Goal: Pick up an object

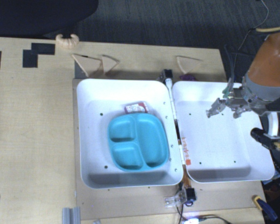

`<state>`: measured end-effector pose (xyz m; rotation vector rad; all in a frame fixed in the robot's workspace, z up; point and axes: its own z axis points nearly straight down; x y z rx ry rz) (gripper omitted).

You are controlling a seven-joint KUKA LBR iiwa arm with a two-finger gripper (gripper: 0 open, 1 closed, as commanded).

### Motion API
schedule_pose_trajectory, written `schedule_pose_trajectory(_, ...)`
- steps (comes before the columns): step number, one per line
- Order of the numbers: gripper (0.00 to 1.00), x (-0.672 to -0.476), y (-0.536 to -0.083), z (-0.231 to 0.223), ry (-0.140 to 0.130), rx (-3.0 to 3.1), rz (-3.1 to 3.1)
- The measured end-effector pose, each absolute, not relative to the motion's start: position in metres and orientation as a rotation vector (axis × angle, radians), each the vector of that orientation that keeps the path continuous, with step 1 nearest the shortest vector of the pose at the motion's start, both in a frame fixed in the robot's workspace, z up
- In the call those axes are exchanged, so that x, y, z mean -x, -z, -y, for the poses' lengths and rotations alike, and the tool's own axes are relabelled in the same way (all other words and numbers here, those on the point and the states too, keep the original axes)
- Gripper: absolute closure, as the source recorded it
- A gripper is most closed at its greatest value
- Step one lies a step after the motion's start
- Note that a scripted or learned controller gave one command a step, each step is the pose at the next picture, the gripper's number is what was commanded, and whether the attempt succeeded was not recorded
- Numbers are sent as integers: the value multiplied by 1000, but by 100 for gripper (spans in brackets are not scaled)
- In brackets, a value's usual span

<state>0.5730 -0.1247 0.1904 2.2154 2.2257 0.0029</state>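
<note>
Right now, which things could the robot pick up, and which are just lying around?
For the job:
- blue divided plate in the left bin
- small red-and-white packet behind it
- gripper over the right bin

Just lying about:
- purple thing behind the bins
- cables in front

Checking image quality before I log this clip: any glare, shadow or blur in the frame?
Camera view: lighting is even, and the white bins look bright but keep their edges; soft shadow lies along the left bin's near wall; the blue divided tray is sharp; the tool looks slightly soft, and the small packet behind the tray is too blurred to read.
</note>
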Motion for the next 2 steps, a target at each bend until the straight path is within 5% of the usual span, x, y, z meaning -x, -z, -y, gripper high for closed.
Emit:
schedule_pose_trajectory(1, 0, -487, -193, 111, -2, -2218, -2223)
schedule_pose_trajectory(2, 0, -487, -193, 111, -2, -2219, -2223)
